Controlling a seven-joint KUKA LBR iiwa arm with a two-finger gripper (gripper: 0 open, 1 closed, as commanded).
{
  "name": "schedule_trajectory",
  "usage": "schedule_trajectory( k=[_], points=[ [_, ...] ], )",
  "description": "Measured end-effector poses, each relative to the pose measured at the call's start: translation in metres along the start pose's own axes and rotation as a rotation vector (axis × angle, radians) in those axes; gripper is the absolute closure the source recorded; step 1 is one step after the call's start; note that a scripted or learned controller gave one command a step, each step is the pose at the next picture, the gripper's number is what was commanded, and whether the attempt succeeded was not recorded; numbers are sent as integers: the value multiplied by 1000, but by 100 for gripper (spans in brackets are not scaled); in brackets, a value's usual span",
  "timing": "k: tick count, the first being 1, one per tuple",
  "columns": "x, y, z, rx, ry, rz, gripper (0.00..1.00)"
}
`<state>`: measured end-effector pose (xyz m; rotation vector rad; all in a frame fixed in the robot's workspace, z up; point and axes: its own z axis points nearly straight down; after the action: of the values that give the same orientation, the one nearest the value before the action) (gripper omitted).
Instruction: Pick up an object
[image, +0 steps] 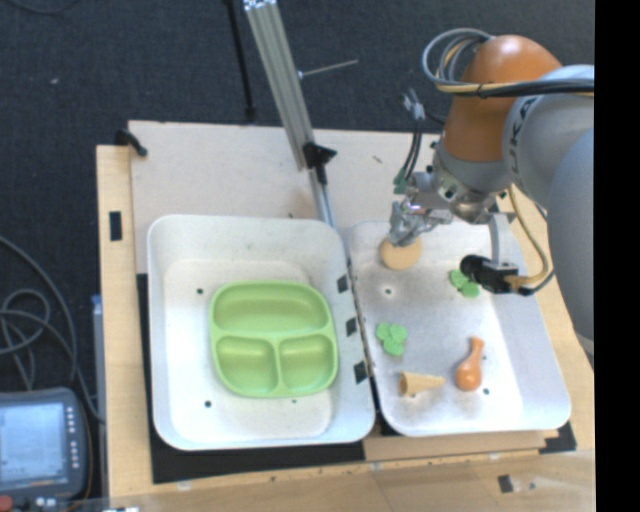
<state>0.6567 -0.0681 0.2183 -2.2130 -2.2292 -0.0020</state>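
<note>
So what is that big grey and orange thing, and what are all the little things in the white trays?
That big thing is a robot arm, grey with an orange band. A computer program moves it. At its tip is a gripper with two fingers for pinching things. The picture comes from one camera fixed above the bench, looking down at a slant, and the arm reaches in from the right.

On the bench sit two shallow white bins. The left bin holds a green plate with three sections. The right bin holds small toys: a round tan piece, a green piece in the middle, another green piece further right, an ice cream cone and an orange piece.

The gripper is right above the round tan piece, near the top of the right bin. I cannot tell whether it has grabbed it.
</note>
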Motion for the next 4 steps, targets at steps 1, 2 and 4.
schedule_trajectory(
  k=[1, 2, 4],
  points=[
    [51, 11, -15, -2, 0, 0, 100],
    [106, 7, -9, 1, 0, 0, 100],
    [157, 10, -13, -1, -2, 4, 100]
  ],
)
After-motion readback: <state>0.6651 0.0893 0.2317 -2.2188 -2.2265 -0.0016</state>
